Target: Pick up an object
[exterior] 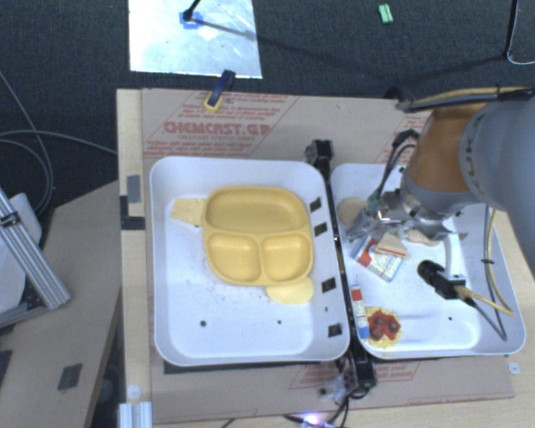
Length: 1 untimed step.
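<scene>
The gripper (373, 228) hangs low in the right bin (490, 328), at about ten o'clock from that bin's middle. The arm (464, 159) bends in over the bin's twelve o'clock rim. Whether the claw is released or clenched cannot be told, because the wrist covers it from above, and nothing is seen grasped in it.

A small red-and-white box (382, 259) lies at the gripper's six o'clock, just beside it or touching; which of the two is not clear. A tan disc (349, 210) sits at the gripper's ten o'clock, close to the bin wall. A red item (384, 325) lies well apart, near the bin's seven o'clock corner.

The low, tilted pose fits a grasp attempt on this cluster, and the box looks the likeliest target. It is small and flat-sided, so it suits a two-finger pinch.

The left bin (174, 328) holds a yellow tray (257, 237) across its middle. A pale slab (188, 210) is at the tray's ten o'clock and a yellow piece (291, 292) at its five o'clock, both tucked against it. The tray is probably too broad for this claw, which may be why the arm works the other bin.

No object looks lifted yet. The box could slide toward the wall if it is nudged.
</scene>
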Motion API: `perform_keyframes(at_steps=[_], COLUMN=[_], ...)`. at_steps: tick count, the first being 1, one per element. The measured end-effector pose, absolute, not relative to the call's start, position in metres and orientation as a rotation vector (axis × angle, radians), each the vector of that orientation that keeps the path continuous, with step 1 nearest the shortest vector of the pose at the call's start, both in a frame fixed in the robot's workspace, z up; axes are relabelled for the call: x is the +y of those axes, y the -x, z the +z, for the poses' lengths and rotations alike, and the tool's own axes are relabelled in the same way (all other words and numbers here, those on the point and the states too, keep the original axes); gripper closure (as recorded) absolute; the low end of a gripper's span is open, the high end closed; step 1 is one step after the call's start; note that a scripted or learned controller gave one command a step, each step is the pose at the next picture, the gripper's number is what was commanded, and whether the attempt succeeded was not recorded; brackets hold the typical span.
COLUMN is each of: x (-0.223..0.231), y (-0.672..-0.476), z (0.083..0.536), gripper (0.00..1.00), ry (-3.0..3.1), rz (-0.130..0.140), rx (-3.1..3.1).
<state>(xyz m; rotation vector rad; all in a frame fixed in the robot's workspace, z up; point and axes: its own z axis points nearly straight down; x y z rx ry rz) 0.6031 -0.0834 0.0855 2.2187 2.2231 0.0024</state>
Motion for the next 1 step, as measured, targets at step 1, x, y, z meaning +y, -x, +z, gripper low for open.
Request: perform_keyframes(at_steps=[1], x=[-0.0888], y=[-0.5871], z=[0.0843], gripper=[0.00], ry=[-2.221], rz=[-0.001], rx=[2.223])
